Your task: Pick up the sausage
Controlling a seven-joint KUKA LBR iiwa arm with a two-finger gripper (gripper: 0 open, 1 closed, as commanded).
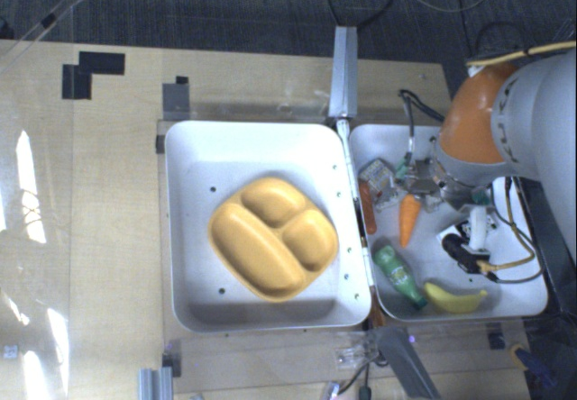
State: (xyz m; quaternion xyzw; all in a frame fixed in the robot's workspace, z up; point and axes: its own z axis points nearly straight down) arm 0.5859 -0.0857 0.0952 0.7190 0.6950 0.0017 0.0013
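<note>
Against the right bin's (532,304) left wall lies the sausage (367,205), untouched. I see my gripper (424,180) hovering just right of it, above the carrot (408,219); whether it's apart or together, I cannot tell. Grasping and lifting remain.

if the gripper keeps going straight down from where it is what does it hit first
Probably the carrot: the gripper points down into the right bin just above the carrot's top end. Depth is unclear from this slanted view, and the sausage lies off to the side.
</note>
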